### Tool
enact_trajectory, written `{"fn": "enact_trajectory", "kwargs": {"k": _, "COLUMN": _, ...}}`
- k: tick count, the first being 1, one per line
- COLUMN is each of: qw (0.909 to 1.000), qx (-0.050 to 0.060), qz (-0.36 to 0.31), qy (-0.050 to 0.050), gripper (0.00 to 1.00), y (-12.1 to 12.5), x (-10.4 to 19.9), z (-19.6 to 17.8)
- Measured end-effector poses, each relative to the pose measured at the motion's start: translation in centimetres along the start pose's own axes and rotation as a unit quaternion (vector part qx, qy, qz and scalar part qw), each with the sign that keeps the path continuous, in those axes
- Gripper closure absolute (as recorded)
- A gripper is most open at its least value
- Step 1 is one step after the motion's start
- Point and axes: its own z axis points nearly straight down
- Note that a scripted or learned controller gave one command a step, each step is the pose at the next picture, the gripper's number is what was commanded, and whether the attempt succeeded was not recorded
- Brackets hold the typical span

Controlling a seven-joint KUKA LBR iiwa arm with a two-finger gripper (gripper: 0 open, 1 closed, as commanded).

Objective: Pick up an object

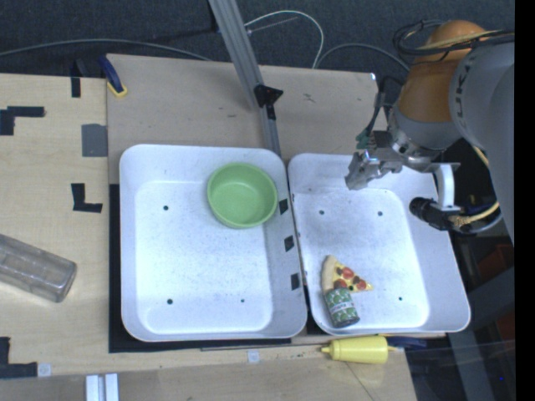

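Three small things within the gripper's nearest reach, all in the right-hand shallow white plastic bin: a toy pizza slice with red dots near the front, touching a small dark green can with a pale label just in front of it. Label print too small to read. In the left-hand shallow white plastic bin, a round light green bowl, upright, near the back right corner. Just outside the right bin's front rim, a yellow squeeze bottle lying on its side. Above the right bin's back edge, the grey two-finger gripper, well apart from the pizza slice and can, holding nothing visible; whether open or closed, cannot tell. Behind it, the grey arm with an orange band. Beneath everything, a pale wooden bench marked with black tape pieces, a clear plastic cylinder lying at the left. Beyond the bench, dark carpet crossed by thin cables, and a slanting grey metal pole.
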Motion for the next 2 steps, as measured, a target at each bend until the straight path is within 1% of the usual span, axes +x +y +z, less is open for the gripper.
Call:
{"fn": "enact_trajectory", "kwargs": {"k": 1, "qw": 1.0, "qx": -0.001, "qz": -0.001, "qy": 0.001, "gripper": 1.0, "y": 1.3, "x": 5.8, "z": -1.3}}
{"fn": "enact_trajectory", "kwargs": {"k": 2, "qw": 1.0, "qx": 0.0, "qz": 0.0, "qy": 0.001, "gripper": 1.0, "y": 1.1, "x": 11.5, "z": -2.4}}
